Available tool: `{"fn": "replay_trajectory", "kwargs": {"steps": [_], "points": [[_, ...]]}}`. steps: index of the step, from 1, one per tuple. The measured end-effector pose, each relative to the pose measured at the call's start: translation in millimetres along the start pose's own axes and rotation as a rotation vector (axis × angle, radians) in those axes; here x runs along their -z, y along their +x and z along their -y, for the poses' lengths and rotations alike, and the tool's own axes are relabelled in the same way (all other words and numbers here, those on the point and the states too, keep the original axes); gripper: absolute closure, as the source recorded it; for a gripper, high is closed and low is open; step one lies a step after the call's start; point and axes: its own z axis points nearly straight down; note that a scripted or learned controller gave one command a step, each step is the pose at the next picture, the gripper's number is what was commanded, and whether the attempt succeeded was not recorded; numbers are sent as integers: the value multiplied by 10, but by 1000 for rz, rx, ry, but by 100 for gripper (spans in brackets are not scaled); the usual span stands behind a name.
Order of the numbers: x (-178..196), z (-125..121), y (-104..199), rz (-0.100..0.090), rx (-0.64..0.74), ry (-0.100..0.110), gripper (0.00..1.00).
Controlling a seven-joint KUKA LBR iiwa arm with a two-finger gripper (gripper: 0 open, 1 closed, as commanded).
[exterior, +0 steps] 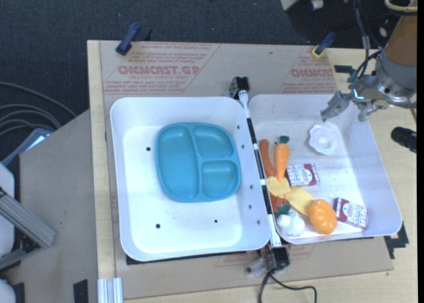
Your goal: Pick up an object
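The right bin (381, 162) holds several toy foods. A white round piece (322, 140) lies near its back. A carrot (281, 160) and a sausage (265, 156) lie by the divider. A red and white packet (303, 176), a yellow piece (296, 197), an orange pumpkin-like toy (321, 216), a second red packet (350, 212) and a small white item (291, 224) crowd the front. My gripper (348, 109) hangs over the bin's back right, just behind the white round piece. Its fingers (332, 108) are spread open with nothing between them.
A blue divided plate (197, 161) lies in the left bin (129, 182). Clamps stand on the divider between the bins (240, 85). Blue clips (127, 38) hold the board's back edge. Cables lie off the bench to the left.
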Motion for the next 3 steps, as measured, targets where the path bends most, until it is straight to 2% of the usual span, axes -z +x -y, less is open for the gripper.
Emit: {"fn": "replay_trajectory", "kwargs": {"steps": [1, 2, 3], "points": [[-1106, -393, 428, 0, 1, 0, 0], [-1100, -394, 679, -1, 1, 2, 0], [-1104, -61, 673, 0, 0, 2, 0]]}}
